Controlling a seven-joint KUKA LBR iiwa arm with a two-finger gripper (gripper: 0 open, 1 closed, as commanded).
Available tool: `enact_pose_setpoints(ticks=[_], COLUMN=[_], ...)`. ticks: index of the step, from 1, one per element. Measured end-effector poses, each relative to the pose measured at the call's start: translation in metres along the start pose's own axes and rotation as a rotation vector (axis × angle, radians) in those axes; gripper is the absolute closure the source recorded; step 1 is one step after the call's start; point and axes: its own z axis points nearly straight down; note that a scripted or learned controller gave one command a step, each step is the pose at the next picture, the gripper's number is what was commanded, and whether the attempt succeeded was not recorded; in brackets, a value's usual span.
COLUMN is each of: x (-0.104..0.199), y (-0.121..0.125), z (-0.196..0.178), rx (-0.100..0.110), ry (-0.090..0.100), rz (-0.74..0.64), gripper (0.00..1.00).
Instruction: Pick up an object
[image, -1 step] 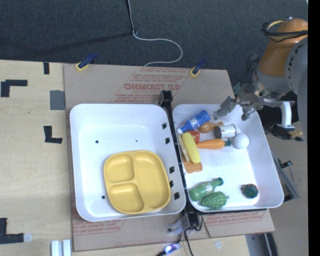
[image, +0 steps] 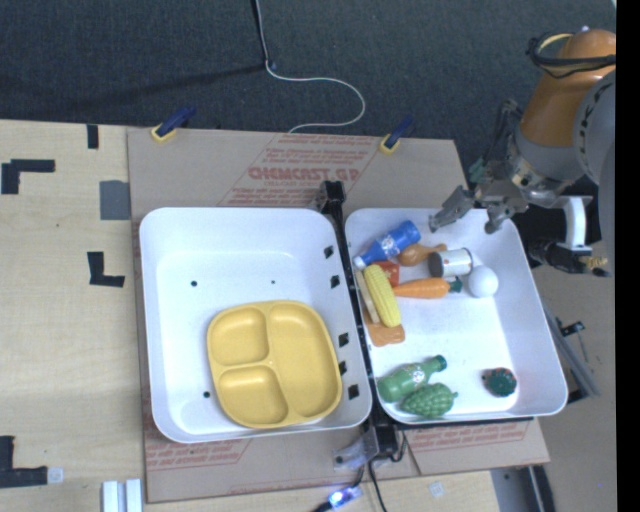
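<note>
Both white bins look like smooth, faintly glossy plastic; the yellow divided plate a matt plastic; under them, brown cardboard, perhaps corrugated.

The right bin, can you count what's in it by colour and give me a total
Blue: 1, a bottle
Yellow: 1, a corn cob
Orange: 3, a carrot, a small piece by the bottle and a piece under the corn
Silver: 1, a can
White: 1, a ball
Green: 3, a bottle, a bumpy cluster and a dark round item
Total: 10
</note>
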Motion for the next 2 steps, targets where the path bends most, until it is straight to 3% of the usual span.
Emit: enact_pose_setpoints(ticks=[1, 2], x=[0.005, 0.004], y=[-0.002, -0.008], z=[0.044, 0.091], rx=[0.004, -0.015], ry=[0.000, -0.012], rz=[-0.001, -0.001], gripper=[0.00, 0.00])
